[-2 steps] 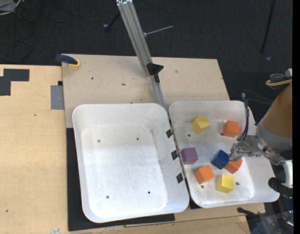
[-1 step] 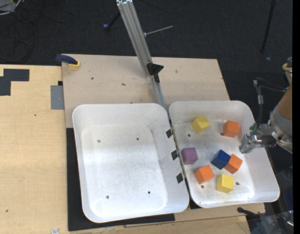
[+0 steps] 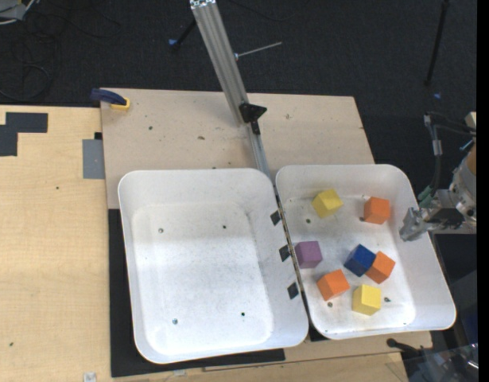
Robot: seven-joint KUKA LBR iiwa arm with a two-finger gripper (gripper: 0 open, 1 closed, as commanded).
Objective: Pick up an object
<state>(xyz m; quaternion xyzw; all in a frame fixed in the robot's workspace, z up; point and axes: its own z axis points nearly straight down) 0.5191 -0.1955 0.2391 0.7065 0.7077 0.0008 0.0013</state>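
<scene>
Pincer sat at the right bin's right edge, w/ nothing visibly in it; couldn't tell how open it was. Closest pick imo was the orange cube, just left of it, slightly farther back.

Slanted aluminium rail over wooden bench; blue-and-yellow clamp at its back-left corner.

The arm reached in from the right edge of the camera view, little of it visible. Its tool sat low at mid-height of the view, pointing left, its metal parts a blur.
</scene>
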